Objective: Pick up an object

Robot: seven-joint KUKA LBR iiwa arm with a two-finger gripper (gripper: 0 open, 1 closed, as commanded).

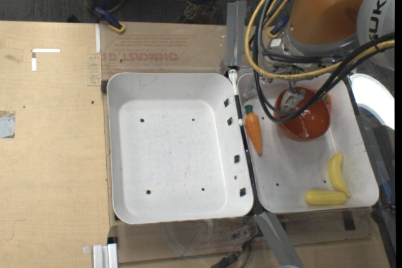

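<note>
Orange-capped arm (pixel 330 0) looms closest, over the right bin (pixel 370 188) at 3 o'clock. Beneath it, the end effector (pixel 290 99) sits on a red ball (pixel 309 117) — grip state: cannot tell. Ball looks smooth, rigid, slippery — grasp across its middle. Carrot (pixel 253 132) lies toward 9, banana (pixel 331 185) toward 5.

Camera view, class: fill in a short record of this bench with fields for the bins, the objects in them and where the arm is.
left bin: white, shallow, nothing visible inside
right bin: white, holds three kinds of item
carrot: orange, along the right bin's left wall
red object: round, at the back of the right bin, partly covered by the arm
bananas: yellow, two, front right corner
arm: over the back of the right bin, above the red object
gripper: hidden, state cannot be told
</note>
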